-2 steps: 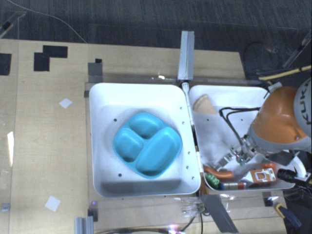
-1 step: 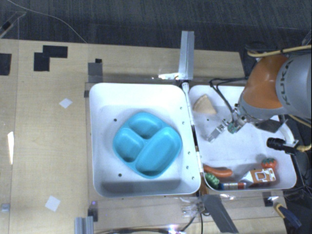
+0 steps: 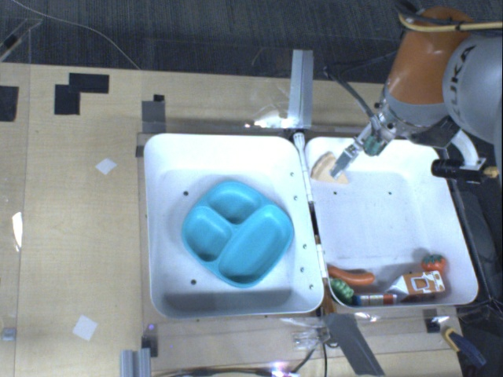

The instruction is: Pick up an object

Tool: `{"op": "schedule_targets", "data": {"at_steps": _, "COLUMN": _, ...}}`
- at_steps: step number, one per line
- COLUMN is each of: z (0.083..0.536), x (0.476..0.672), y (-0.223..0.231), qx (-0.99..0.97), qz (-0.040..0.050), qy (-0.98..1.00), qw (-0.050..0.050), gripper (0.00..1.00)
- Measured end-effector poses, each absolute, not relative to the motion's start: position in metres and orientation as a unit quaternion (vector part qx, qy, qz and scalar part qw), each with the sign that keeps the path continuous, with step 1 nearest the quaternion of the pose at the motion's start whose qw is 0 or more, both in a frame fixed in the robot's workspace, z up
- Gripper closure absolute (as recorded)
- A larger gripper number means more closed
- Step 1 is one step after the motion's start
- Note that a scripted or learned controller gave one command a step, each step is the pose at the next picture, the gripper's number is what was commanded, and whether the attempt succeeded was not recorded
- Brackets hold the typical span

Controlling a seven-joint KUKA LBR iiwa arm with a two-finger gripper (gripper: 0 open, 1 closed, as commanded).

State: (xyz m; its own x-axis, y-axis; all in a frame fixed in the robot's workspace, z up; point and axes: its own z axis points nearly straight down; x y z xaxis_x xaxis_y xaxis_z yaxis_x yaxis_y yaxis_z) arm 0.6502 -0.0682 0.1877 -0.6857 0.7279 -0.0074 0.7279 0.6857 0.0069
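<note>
White moulded plastic formed the right bin [image 3: 389, 214], a shallow tray with smooth, glossy walls and rounded corners. The gripper [image 3: 343, 164] sat low in the far-left corner of the right bin, touching or just beside a pale tan object [image 3: 321, 166], the likeliest target; its rounded shape was partly covered, and its material could not be identified. Whether the gripper was released or clenched could not be told, and no grasp was confirmed. Judged risks: the tan object lay close against the right bin's corner walls, so a closing tool could strike the wall, push the object along the slick floor, or pinch only an edge and lose it on the lift. The grey arm [image 3: 471, 77], with its orange band, hung over the far-right side of the right bin. Along the near wall of the right bin lay a smooth red sausage-shaped item [image 3: 351, 275], a printed box-like carton [image 3: 424, 284] and a small red-orange piece with a green top [image 3: 434, 263], crowded together. Beyond the right bin's left wall, the left bin [image 3: 169, 210] held a blue compartmented dish [image 3: 236, 232].
</note>
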Motion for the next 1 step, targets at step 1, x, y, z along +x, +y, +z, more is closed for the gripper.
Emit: {"op": "schedule_targets", "data": {"at_steps": 1, "z": 0.1388, "x": 0.5988, "y": -0.1040, "qx": 0.407, "qz": 0.0008, "qy": 0.913, "qw": 0.003, "gripper": 0.00}}
